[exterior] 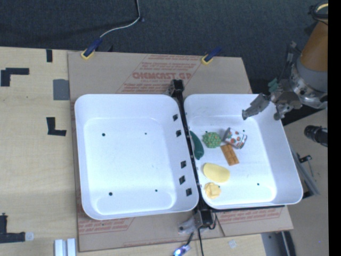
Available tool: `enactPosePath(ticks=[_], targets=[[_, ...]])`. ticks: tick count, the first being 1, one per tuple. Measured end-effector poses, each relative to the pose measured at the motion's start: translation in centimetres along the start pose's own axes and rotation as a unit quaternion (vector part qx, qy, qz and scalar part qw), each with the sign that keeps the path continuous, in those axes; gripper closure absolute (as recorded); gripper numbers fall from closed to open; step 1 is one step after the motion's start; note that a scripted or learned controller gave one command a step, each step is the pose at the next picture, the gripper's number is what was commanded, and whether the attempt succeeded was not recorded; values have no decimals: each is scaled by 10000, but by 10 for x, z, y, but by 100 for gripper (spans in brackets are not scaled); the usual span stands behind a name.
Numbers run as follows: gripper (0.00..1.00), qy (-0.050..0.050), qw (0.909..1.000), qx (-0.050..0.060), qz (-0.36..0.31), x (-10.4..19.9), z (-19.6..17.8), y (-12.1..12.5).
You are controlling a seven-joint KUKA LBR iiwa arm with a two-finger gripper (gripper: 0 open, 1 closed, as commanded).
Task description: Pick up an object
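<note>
White bins [85,143] sit side by side; objects cluster in right bin [266,159] near divider. Gripper [265,106] hovers over its far right corner, fingers spread, holding nothing. Yellow lemon-like piece [216,172], green lump [211,139], orange block [229,154] untouched. Pick not yet begun; descent, grasp, lift remain.

My desk [32,159] is light wood with a printed cardboard sheet [154,73] on top. Two white bins sit side by side on that sheet: left bin [85,159] and right bin [277,159], touching along the middle.
</note>
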State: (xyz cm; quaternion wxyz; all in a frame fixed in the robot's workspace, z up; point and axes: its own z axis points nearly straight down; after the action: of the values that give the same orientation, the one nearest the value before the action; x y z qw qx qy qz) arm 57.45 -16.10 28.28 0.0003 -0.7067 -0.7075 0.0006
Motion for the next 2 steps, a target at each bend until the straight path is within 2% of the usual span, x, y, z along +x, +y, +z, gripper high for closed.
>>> enactPosePath(ticks=[1, 2], targets=[[0, 15, 10000, 63, 8, -6, 125, -22], [0, 0, 10000, 7, -7, 27, 203, -12]])
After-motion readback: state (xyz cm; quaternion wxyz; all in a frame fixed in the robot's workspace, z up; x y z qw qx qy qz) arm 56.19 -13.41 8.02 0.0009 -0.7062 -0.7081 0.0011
